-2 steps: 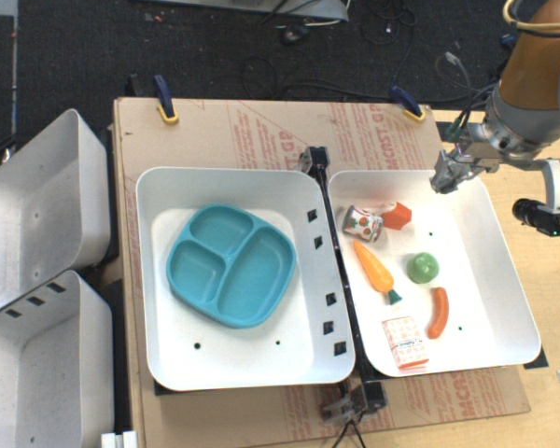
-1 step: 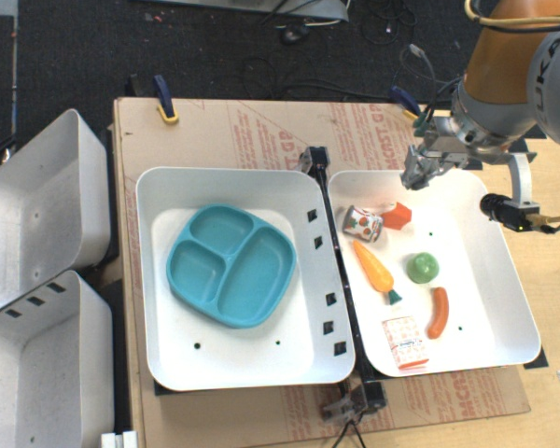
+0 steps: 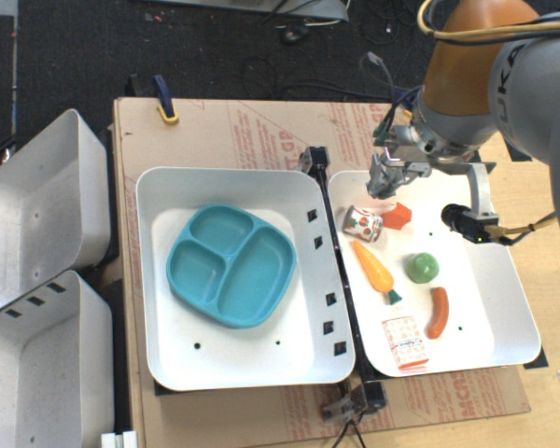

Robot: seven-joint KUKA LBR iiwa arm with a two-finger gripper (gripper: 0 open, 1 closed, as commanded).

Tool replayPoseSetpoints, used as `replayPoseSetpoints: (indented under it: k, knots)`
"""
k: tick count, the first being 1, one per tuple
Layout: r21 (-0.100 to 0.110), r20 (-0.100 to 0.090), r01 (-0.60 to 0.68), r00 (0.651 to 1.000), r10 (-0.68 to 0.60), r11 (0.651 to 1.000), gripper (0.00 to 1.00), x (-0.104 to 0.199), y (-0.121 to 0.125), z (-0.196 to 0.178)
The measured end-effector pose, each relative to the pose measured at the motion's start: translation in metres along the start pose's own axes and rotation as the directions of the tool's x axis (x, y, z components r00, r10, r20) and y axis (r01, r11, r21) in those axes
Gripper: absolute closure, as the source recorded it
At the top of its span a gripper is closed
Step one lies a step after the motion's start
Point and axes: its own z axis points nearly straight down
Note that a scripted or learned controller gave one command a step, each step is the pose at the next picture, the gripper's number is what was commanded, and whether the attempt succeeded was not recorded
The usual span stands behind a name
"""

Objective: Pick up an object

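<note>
My gripper (image 3: 383, 187) hangs over the back left part of the right bin (image 3: 504, 287), just above a small orange-red block (image 3: 397, 217) and a white can with red print (image 3: 362, 223) lying on its side. Nothing shows between its fingers. In front of these lie an orange carrot (image 3: 374, 267), a green ball (image 3: 423, 268), a red-brown sausage (image 3: 437, 313) and a small white carton with red print (image 3: 404, 340).
The left bin (image 3: 159, 343) holds a teal plate with three compartments (image 3: 231, 264). A black divider with clips (image 3: 334, 269) runs between the two bins. Two white tubs (image 3: 37, 213) stand off the bench at the left.
</note>
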Motion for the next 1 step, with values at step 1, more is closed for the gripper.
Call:
replayPoseSetpoints:
  k: [1]
  knots:
    - [-0.001,0.001,-0.001,1.0,0.001,1.0,1.0,0.0484,-0.0016,-0.0048]
